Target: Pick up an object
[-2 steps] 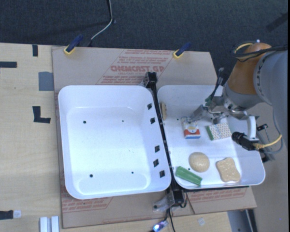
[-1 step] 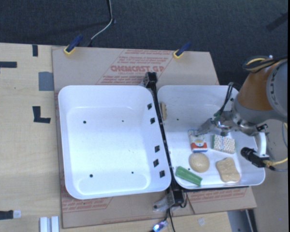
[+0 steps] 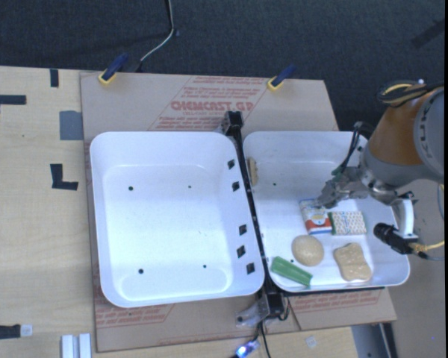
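The claw (image 3: 331, 195) was positioned low in the right bin (image 3: 284, 151), at the upper edge of the small carton (image 3: 316, 220); whether it was open or closed could not be determined from the camera view. All candidate objects were grouped in the near right part of that bin: the carton touched a patterned packet (image 3: 348, 222), with a round bread roll (image 3: 308, 250), a tan sponge-like block (image 3: 352, 262) and a green bar (image 3: 292, 271) just below. Judged from this placement, the carton was the likely target, and the adjacent packet could obstruct a clean grasp.
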### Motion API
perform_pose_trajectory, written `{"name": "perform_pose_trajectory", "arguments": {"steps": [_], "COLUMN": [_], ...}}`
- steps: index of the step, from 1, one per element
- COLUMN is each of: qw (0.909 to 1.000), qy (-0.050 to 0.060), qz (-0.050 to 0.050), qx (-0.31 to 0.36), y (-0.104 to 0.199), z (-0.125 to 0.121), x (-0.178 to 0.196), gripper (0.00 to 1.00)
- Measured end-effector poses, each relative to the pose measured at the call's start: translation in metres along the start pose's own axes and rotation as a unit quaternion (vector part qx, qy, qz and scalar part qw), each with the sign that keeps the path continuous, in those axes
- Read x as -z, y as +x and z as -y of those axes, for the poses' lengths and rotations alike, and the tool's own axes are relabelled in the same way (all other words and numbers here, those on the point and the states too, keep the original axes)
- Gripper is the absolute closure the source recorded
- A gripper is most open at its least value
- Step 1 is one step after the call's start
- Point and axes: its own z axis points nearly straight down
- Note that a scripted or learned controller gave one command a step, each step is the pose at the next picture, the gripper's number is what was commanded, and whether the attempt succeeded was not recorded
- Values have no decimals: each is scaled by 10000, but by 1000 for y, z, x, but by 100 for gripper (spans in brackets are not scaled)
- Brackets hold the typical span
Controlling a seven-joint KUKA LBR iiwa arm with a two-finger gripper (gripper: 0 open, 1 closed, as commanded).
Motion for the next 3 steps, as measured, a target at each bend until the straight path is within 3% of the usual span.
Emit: {"name": "perform_pose_trajectory", "arguments": {"steps": [3], "qw": [10000], "qy": [8], "qz": [-6], "qx": [11], "y": [2], "z": [-1], "x": [28], "gripper": [100]}}
